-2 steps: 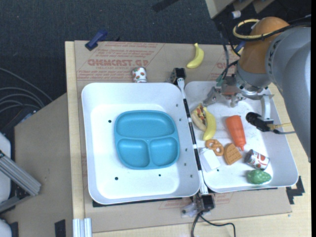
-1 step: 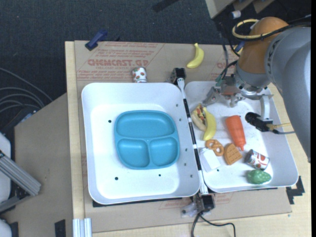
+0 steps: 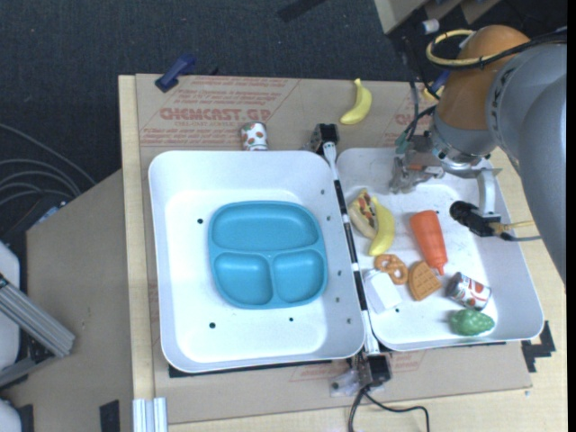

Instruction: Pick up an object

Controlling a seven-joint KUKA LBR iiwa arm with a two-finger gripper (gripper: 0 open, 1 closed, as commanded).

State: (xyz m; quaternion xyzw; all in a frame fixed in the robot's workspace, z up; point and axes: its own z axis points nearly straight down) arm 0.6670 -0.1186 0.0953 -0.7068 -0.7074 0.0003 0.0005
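My gripper (image 3: pixel 409 175) hangs over the far left part of the right bin (image 3: pixel 515 282), above bare white floor. No object touches it. Just below and left of it lie a hot dog (image 3: pixel 364 209) and a yellow banana (image 3: pixel 385 229) against the bin's left wall. An orange carrot (image 3: pixel 429 238) lies in the bin's middle. Toward the front are a pretzel (image 3: pixel 391 265), a brown cookie (image 3: pixel 422 280), a small red and white can (image 3: pixel 469 290) and a green lump (image 3: pixel 472 322).
The left bin (image 3: pixel 171 268) holds a blue divided plate (image 3: pixel 267 252). On the board behind the bins lie a second banana (image 3: pixel 356 104), a small patterned cup (image 3: pixel 255 135) and a blue object (image 3: pixel 175 73). The arm (image 3: pixel 504 88) comes in from the upper right.
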